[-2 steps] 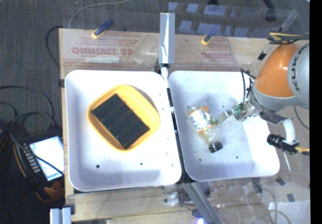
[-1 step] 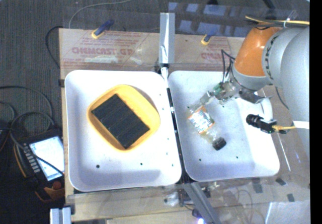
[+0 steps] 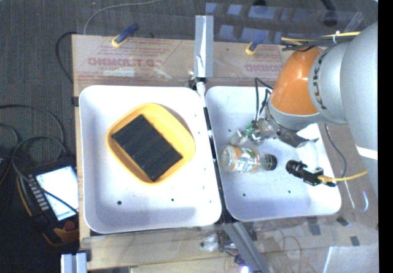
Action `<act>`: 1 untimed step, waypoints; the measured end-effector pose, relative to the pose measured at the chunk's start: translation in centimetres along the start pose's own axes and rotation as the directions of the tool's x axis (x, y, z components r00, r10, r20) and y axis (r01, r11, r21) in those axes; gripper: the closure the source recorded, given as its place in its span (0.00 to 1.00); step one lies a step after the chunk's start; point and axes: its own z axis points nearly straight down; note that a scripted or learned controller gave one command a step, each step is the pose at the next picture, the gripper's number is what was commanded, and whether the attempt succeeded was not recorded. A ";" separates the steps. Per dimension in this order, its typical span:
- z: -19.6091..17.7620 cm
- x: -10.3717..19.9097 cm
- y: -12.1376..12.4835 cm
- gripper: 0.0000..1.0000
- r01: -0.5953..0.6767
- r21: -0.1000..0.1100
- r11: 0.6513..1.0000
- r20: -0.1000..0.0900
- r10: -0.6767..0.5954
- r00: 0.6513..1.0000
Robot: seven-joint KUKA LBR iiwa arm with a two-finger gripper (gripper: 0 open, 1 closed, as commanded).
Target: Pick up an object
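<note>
A clear plastic bottle with a dark cap lies on its side in the right bin, near that bin's left wall. My gripper hangs low over the right bin, just above and behind the bottle, under the orange wrist band. A small green-tinted bit shows at the gripper's tip; what it is cannot be made out. In the left bin a yellow dish sits with a flat black square pad lying on it.
The arm's grey body covers the right bin's far right corner. A metal divider post stands behind the wall between the bins. Cardboard and clamps line the back of the bench.
</note>
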 end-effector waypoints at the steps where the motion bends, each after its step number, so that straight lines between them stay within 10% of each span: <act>1: -0.1 0.5 -4.8 0.00 -0.014 -0.006 1.000 0.002 0.014 1.000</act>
